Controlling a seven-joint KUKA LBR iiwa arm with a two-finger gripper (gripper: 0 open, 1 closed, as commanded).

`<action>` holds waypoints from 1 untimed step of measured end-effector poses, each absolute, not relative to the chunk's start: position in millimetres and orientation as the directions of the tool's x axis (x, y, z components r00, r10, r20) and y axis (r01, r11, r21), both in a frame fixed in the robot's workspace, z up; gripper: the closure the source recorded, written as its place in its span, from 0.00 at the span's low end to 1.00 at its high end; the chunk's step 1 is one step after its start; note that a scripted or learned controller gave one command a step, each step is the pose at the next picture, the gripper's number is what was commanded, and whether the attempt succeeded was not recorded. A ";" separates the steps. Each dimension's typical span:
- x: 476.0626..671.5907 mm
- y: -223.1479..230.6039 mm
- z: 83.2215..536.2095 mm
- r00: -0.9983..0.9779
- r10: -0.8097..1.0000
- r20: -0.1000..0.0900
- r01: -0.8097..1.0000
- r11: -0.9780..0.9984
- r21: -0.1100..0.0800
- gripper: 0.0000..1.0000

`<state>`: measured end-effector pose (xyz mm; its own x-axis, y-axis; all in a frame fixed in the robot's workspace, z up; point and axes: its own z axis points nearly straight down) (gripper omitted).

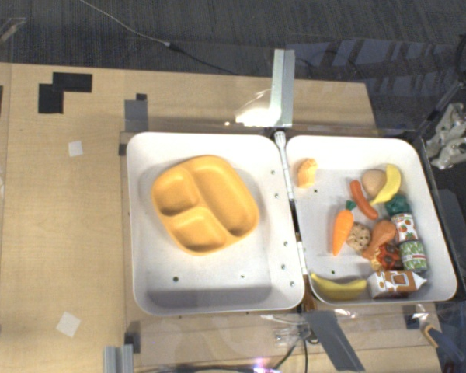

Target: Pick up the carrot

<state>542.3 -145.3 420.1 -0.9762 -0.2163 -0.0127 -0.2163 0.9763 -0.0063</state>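
Observation:
The carrot (341, 231) is orange with a small green top. It lies near the middle of the right bin (326, 150), its tip pointing toward the front. It touches a speckled cookie (359, 238) on its right, and a red sausage (363, 199) lies just behind it. My gripper (457, 137) hangs at the far right, outside the right bin's back corner, well away from the carrot and above the dark floor.
Right of the carrot are a brown chicken leg (383, 235), a banana (389, 183), a tan potato (373, 182), small cartons (394, 283) and a green can (413, 256). A second banana (339, 287) lies at the front. A yellow divided plate (205, 203) sits in the left bin (147, 286).

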 end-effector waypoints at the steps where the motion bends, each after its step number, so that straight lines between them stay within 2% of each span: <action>1: 592.2 -206.4 428.8 -0.944 -0.329 -0.010 -0.328 0.944 -0.006 1.00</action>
<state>592.2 -206.4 428.8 -0.9445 -0.3285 -0.0095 -0.3285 0.9445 -0.0061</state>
